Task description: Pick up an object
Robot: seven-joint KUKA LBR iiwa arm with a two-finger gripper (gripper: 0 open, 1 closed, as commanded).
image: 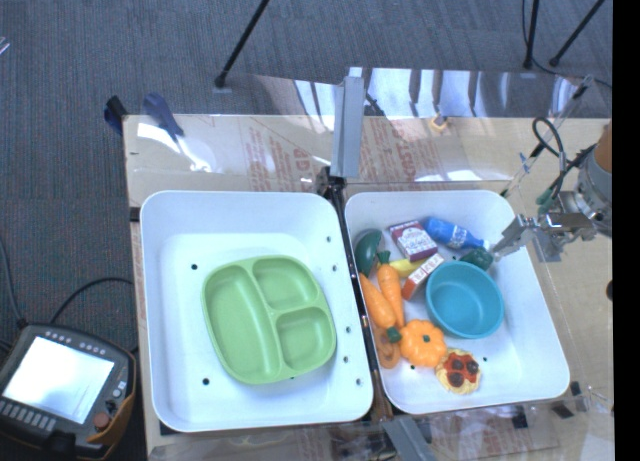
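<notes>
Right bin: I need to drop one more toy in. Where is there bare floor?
Right bin: bare floor runs along its right wall beside the blue bowl, and below the bowl, right of the pizza toy. The left half is crowded: carrots, pumpkin, red box, blue bottle.

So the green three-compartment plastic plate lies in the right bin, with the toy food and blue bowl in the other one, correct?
Not quite: the camera view shows the green three-compartment plastic plate in the left white bin. The toy food and blue bowl share the right white bin.

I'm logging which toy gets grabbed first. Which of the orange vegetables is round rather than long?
The pumpkin, squat and round with a green stem, below the two long carrots and beside the blue bowl.
</notes>
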